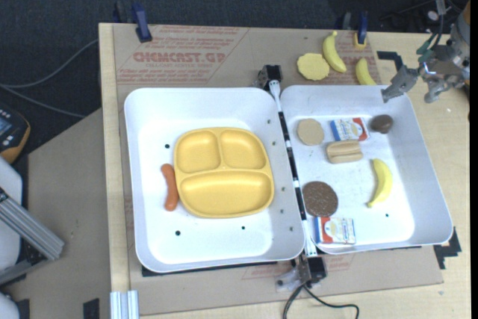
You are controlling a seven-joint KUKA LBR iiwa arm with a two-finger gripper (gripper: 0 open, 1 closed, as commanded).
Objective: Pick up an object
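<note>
My gripper (pixel 413 92) hangs over the far right corner of the right bin (pixel 418 228); its two fingers stand apart, open, with nothing between them. Just below it lies a small dark round piece (pixel 382 123). Further in lie a small carton (pixel 348 129), a tan round cookie (pixel 310 132), a tan bun (pixel 344 152), a banana (pixel 380 181), a dark brown patty (pixel 320 199) and a second carton (pixel 335 230) near the front rim.
The left bin (pixel 149 235) holds a yellow divided plate (pixel 222 171) and a sausage (pixel 170 186) beside it. On the bench behind the right bin lie a yellow round piece (pixel 314 66) and two bananas (pixel 334 52) (pixel 364 72).
</note>
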